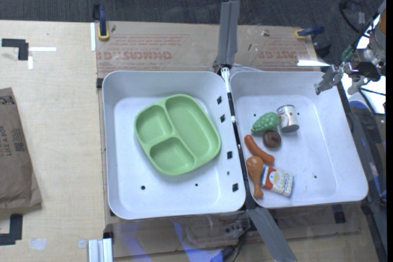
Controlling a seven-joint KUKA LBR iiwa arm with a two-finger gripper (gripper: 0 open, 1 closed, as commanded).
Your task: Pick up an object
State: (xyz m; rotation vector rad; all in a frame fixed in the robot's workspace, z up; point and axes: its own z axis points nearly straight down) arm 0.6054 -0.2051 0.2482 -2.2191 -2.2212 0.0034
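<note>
Several small toys lie in the right bin [325, 156]: a green leafy vegetable [265, 123], a small silver can [287, 118] on its side, a brown round piece [272, 139], an orange sausage [258, 149], an orange drumstick [255, 172] and a small white carton [277, 181]. My gripper [339, 78] hangs over the bin's far right corner, up and to the right of the can and apart from every toy. Nothing shows in its grasp.
A green divided plate [177, 134] lies in the left bin [123, 181]. A grey divider strip [228, 34] runs back from between the bins. A brown paper bag [15, 150] lies at the bench's left edge. Cables hang at the upper right.
</note>
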